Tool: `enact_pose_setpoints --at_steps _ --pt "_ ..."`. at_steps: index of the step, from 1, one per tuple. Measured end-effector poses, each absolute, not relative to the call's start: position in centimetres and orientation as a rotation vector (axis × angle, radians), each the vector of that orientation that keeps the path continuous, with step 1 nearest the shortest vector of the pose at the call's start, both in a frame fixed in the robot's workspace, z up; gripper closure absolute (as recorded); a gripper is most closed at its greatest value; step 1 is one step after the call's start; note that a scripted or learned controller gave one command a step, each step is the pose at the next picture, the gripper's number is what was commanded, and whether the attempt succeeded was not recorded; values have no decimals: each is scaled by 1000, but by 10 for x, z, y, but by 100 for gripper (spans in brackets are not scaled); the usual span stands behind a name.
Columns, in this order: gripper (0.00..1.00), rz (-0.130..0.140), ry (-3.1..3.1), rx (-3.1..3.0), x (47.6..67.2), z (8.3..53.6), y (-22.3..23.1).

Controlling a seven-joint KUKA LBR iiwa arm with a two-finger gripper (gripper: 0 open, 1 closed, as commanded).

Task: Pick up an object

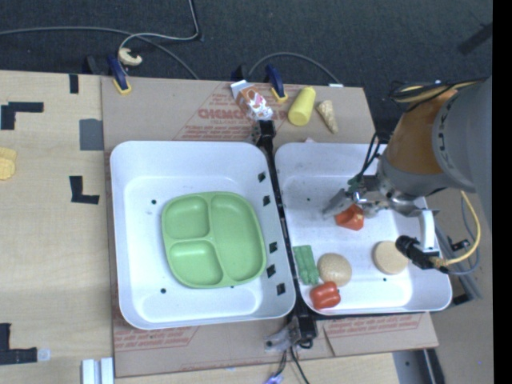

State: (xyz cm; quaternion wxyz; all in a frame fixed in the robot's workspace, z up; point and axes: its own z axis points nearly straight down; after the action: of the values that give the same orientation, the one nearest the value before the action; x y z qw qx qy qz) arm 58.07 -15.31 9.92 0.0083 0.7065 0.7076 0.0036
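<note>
A: Red object (350,218) — where is it seen?

B: It is seen in the right bin (316,160), about midway between that bin's left and right walls and a little nearer its far wall than its near one. It is a small red piece, and its exact kind cannot be told.

A: And the gripper (354,202)?

B: It is placed directly over the red object, at its far side. The arm (436,138) is brought in across the right wall of the right bin, with the orange band seen above the wrist. Whether the jaws are open or closed cannot be told, and it cannot be told whether the red object is touched.

A: What else is carried by the right bin?

B: A green block (304,263) is laid along the left wall toward the near corner. A tan round item (334,268) is set just beside it, and a red pepper-like item (325,295) is placed at the near wall, touching or almost touching the tan one. A second pale round item (390,257) is seen near the right wall.

A: And the left bin (132,214)?

B: A green divided plate (213,238) is held in its middle, with three compartments.

A: Beyond the bins?

B: A yellow bottle-like item (302,106) and a pale cone (328,116) are laid on the cardboard (176,106) past the right bin's far wall.
</note>
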Motion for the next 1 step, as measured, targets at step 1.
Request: enact_pose_setpoints --at_steps 1 --pt "0 7 2213 2211 593 92 -161"
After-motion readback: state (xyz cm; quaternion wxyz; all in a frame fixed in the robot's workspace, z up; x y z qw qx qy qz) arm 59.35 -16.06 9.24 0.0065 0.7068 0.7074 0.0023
